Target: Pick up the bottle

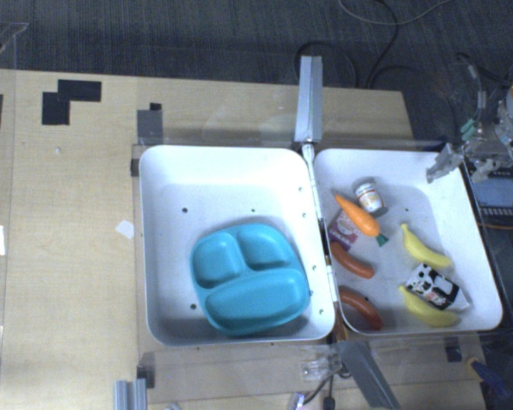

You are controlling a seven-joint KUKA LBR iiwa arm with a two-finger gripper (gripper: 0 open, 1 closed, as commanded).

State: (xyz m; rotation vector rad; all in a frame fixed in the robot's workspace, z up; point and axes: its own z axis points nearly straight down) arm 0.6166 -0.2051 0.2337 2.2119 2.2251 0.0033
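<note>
A small bottle (345,228) with a white, orange and purple label lies in the right bin (462,220), close to the divider. An orange carrot (357,214) lies across its upper end and hides part of it. Just above the carrot is a short round jar (369,196) with a silvery top. My gripper (449,161) hangs over the bin's back right corner, well to the right of the bottle and apart from every item. The arm's wrist (506,126) sits at the right edge of the camera view.
Also in the right bin: two brown sausages (352,263) (360,307), two bananas (424,248) (427,308) and a black-and-white patterned item (433,286). The left bin (167,229) holds a blue divided plate (250,276). A metal rail (309,101) stands behind the divider.
</note>
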